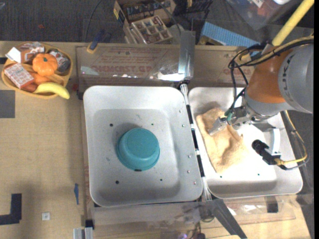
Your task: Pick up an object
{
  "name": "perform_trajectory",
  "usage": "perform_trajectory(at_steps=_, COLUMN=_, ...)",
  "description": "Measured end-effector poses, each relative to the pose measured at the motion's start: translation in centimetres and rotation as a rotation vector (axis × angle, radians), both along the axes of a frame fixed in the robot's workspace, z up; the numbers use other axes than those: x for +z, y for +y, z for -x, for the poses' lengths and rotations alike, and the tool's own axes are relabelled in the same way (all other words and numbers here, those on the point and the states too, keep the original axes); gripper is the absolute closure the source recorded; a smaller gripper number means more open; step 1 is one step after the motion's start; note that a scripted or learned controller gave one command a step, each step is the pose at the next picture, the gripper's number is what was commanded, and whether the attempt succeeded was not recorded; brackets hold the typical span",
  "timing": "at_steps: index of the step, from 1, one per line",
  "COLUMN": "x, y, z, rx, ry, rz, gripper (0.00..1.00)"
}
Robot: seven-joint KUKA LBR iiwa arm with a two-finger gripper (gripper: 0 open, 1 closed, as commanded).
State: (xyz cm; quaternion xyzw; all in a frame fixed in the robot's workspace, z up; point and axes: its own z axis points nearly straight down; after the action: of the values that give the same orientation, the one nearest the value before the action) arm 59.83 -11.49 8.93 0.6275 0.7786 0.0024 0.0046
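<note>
Reaching in from your right, the arm point(279, 78) puts its claw point(219, 126) down on the tan cloth point(224, 143) in the right bin point(279, 183). You cannot tell from this slant whether the claw grips the cloth. The cloth lies crumpled along that bin's left side. In the left bin point(99, 183) a teal bowl point(138, 148) sits upside down near the middle. A fruit basket point(35, 71) rests on the table point(35, 158), far left.

No readable text: faint reddish print on the cardboard flap point(130, 59) at 12 o'clock of the left bin point(94, 103) is too blurred, and dark letters on the arm point(294, 81) at 3 o'clock are cut off.
</note>
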Motion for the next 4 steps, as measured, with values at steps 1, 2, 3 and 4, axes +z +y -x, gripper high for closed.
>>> perform_trajectory(at_steps=1, x=1.1, y=0.0, z=-0.1, rx=0.0, ry=-0.004, rz=-0.001, gripper=1.0)
perform_trajectory(at_steps=2, x=1.1, y=0.0, z=-0.1, rx=0.0, ry=-0.004, rz=-0.001, gripper=0.0)
perform_trajectory(at_steps=3, x=2.1, y=-0.2, z=-0.2, rx=-0.003, ry=-0.007, rz=0.0, gripper=1.0)
perform_trajectory(at_steps=4, x=2.1, y=-0.2, z=-0.2, rx=-0.003, ry=-0.007, rz=0.0, gripper=0.0)
